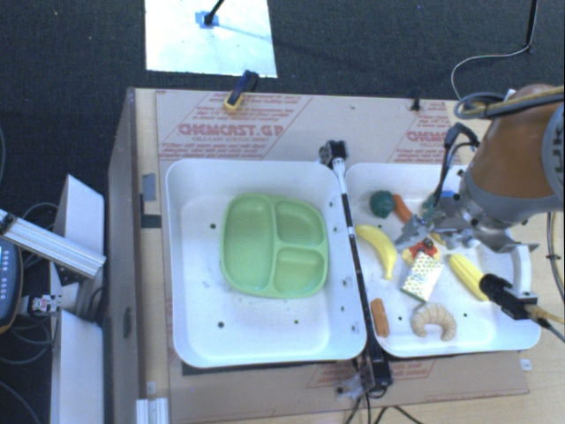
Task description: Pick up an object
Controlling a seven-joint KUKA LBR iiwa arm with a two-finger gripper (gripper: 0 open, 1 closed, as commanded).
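Gripper (415, 232): lowered into right bin (494, 343) beside banana (379, 247), presumably for a grasp.
Finger state: cannot be told.

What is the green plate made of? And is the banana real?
The green plate looks like smooth moulded plastic: one even colour, rounded dividers, soft sheen. The banana is probably a plastic toy, with flat bright yellow and no spots, though the view cannot settle it.

The grey arm (521, 162), its orange band showing above the wrist, reaches in from the right and bends downward, carrying the gripper (415, 232) low at its left end, with the metal fingers (409, 234) pointing leftward and down.
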